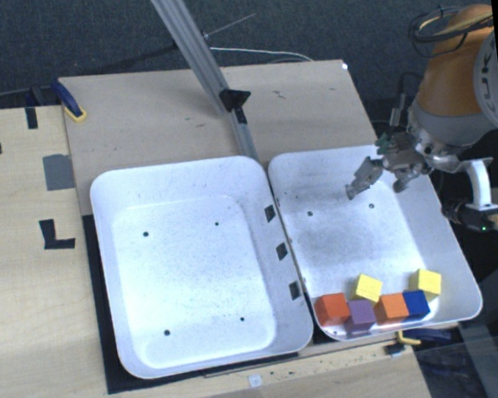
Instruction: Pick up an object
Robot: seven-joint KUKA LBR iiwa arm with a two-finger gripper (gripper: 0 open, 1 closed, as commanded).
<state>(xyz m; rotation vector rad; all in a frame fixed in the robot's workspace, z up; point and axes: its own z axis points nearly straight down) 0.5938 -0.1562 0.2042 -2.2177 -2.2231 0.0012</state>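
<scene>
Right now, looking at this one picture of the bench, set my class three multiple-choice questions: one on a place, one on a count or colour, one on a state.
1. Where do the blocks lie?
A. left bin, far end
B. right bin, near end
C. on the bench

2. How many yellow blocks are there?
A. none
B. one
C. two

3. What does the hand hold?
A. nothing
B. a purple block
C. a blue block

Answers:
1 B: the blocks cluster at the near end of the right bin.
2 C: one yellow block lies left of another yellow block.
3 A: the hand hangs above the bin's far end, no block between its fingers.
</scene>
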